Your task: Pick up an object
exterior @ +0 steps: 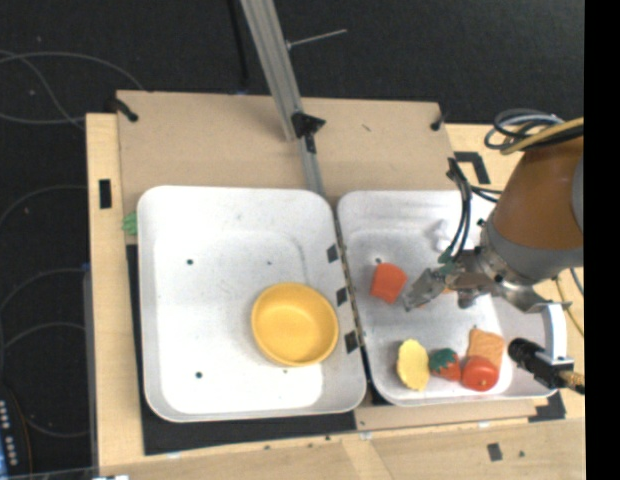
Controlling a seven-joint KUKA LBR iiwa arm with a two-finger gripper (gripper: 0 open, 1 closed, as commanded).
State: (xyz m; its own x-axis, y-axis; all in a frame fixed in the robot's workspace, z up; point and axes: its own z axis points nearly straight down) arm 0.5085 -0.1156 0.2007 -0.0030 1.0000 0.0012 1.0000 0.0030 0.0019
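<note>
In the right bin [390, 218] lie an orange-red block [388, 281], a yellow piece [413, 364], a small green piece [444, 357], a red tomato-like ball [479, 373] and an orange-tan piece [486, 345]. My gripper [426, 292] hangs over the middle of that bin, just right of the orange-red block, with its dark fingers pointing left and down. Nothing shows between the fingers. The arm's orange band [540, 203] stands above the bin's right side.
A yellow bowl [294, 323] sits in the left bin [190, 238] near its right wall. A slanted metal rail [275, 58] rises behind the bins. Cables trail off the arm at the right edge.
</note>
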